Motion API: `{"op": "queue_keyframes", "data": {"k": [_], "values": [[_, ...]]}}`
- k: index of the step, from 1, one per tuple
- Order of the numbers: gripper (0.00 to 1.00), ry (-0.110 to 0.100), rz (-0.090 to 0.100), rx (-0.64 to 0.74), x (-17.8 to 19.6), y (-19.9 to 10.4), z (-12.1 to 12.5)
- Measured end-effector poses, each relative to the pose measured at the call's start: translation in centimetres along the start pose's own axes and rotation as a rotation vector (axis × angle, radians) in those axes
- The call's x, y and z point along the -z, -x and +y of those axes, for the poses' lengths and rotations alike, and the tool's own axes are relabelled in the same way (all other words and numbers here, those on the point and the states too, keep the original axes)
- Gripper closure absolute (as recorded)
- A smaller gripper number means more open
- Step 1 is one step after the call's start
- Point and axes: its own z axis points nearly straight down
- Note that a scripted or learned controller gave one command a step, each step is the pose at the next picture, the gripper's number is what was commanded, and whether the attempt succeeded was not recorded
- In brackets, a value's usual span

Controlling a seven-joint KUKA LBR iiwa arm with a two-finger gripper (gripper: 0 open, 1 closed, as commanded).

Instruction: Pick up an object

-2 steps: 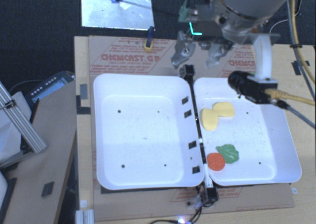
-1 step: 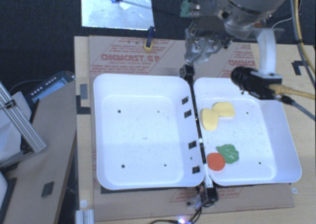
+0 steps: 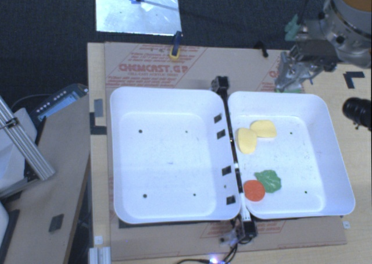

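We look down at a slant on a tabletop that carries two shallow white bins side by side. The left bin lies to the left of a dark hinge strip that runs between the two. The right bin holds four small things. Near its middle, toward the left wall, lie two pale yellow pieces: one yellow piece is tilted and sits just beside the dividing wall, and the other yellow piece lies up and to the right of it, the two touching or overlapping at their near edges. Lower in the same bin we see a green piece with a ragged outline and, touching its lower left side, a round red piece close to the bin's front left corner. The arm comes in from the upper right, its orange band at the top edge of the view. The tool hangs above the tabletop just past the far rim of the right bin, well apart from all four pieces; we cannot tell how it stands, and we see nothing in it. Beyond the tabletop, at the top, a shiny square sheet lies on dark carpet.
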Motion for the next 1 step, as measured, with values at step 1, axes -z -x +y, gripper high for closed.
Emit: {"op": "queue_keyframes", "data": {"k": [1], "values": [[1.00,0.002,-0.001,0.000,-0.02,9.68,0.11]]}}
